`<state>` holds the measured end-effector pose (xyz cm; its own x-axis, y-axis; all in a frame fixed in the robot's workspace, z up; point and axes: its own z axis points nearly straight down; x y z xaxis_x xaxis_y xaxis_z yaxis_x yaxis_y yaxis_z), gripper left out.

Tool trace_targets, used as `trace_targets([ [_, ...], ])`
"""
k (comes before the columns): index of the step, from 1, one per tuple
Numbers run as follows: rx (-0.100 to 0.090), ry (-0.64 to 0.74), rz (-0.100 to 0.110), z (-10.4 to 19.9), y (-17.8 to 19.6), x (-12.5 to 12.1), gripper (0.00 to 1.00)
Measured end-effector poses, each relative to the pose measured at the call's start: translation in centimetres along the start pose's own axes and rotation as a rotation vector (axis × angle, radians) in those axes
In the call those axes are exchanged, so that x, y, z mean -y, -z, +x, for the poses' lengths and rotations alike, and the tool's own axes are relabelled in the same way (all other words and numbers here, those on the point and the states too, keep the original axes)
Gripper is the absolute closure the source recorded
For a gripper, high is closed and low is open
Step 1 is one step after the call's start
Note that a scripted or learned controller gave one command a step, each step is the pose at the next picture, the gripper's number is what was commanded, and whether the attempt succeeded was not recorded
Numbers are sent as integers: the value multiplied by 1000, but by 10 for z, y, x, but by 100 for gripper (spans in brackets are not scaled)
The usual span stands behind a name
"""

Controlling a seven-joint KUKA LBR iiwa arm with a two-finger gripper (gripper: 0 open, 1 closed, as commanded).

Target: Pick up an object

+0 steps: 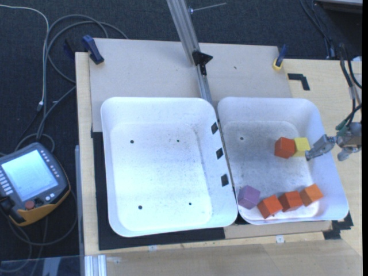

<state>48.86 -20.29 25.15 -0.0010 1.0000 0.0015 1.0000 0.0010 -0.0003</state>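
Gripper (319,148) low at right bin (322,117) edge, beside yellow block (302,145) and red block (284,148); fingers too small to tell. No writing readable.

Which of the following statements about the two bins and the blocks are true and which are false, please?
1. All the blocks lie in the right bin. True.
2. The yellow block touches an orange-red block. True.
3. The purple block sits in the left bin. False: it lies in the right bin, beside the row of orange blocks.
4. The pincer hovers over the left bin. False: it is at the right bin's right rim, near the yellow block.
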Motion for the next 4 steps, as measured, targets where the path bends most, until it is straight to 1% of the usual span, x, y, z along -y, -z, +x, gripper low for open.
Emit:
trace_targets([
  [1, -3, -1, 8, -15, -156, 7, 0],
  [2, 4, 1, -6, -13, -100, 7, 0],
  [3, 3, 1, 0, -15, -155, -30, 0],
  [4, 2, 1, -6, 14, -75, 5, 0],
])
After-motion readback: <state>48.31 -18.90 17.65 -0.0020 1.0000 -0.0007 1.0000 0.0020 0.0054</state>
